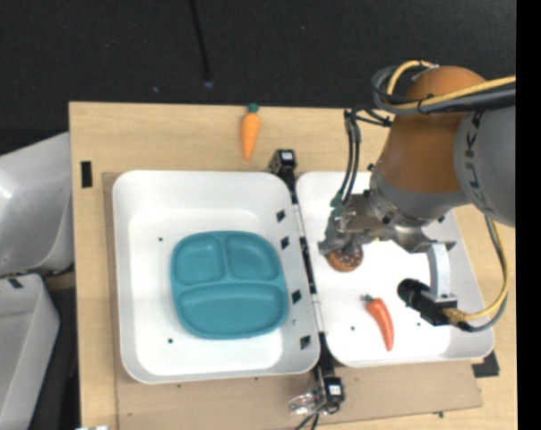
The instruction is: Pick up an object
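My gripper point(342, 245) hangs low over the left part of the right bin point(432, 348), directly above a small round brown object point(347, 260) that peeks out under its tip. A red chili pepper point(381, 320) lies toward the bin's front, well apart from the gripper. The arm's orange band and grey wrist cover the rear of this bin.
A teal divided plate point(227, 283) rests in the left bin point(136, 240). A toy carrot point(250, 133) lies on the wooden bench behind the bins. A black fitting with a yellow cable point(425, 300) sits over the right bin's right side.
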Robot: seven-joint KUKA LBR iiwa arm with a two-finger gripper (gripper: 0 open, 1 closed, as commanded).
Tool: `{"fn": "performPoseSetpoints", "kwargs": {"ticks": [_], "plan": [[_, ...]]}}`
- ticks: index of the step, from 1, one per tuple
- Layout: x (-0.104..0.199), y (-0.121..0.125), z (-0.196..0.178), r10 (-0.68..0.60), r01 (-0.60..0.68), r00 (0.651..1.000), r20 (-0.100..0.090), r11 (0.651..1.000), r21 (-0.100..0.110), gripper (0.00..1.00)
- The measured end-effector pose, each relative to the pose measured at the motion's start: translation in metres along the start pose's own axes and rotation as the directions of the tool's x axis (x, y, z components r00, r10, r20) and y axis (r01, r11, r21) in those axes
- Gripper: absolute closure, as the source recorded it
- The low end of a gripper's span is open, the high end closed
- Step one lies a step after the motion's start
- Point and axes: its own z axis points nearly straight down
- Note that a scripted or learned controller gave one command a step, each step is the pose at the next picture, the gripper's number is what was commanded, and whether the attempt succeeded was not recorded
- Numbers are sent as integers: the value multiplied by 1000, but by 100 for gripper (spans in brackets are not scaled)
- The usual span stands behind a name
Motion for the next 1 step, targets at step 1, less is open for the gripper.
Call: {"fn": "performPoseSetpoints", "kwargs": {"ticks": [1], "plan": [[50,-18,2,0,0,1000,1,1000,1,100]]}}
